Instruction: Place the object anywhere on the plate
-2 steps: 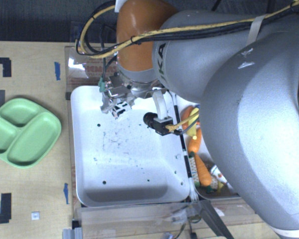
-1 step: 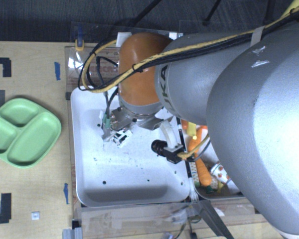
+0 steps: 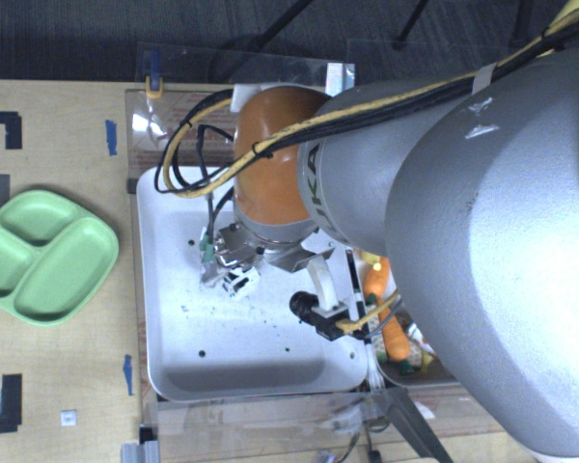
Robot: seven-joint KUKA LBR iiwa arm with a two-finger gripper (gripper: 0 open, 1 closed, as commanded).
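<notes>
The green plate (image 3: 46,257), divided into three compartments, lies on the wooden bench left of the bins. My gripper (image 3: 224,264) hangs low over the left white bin (image 3: 174,355), in its upper middle, pointing toward the plate side. A small green bit (image 3: 206,249) shows right at the gripper's tip; I cannot tell whether it is a separate object or part of the gripper. The grey arm with its orange band (image 3: 270,162) covers most of the bin's right half.
Orange carrot-like items (image 3: 394,340) lie in the right bin, mostly hidden under the arm. Dark specks dot the left bin's floor. Cables (image 3: 188,152) loop above the gripper. Black and blue tape marks sit on the bench around the plate.
</notes>
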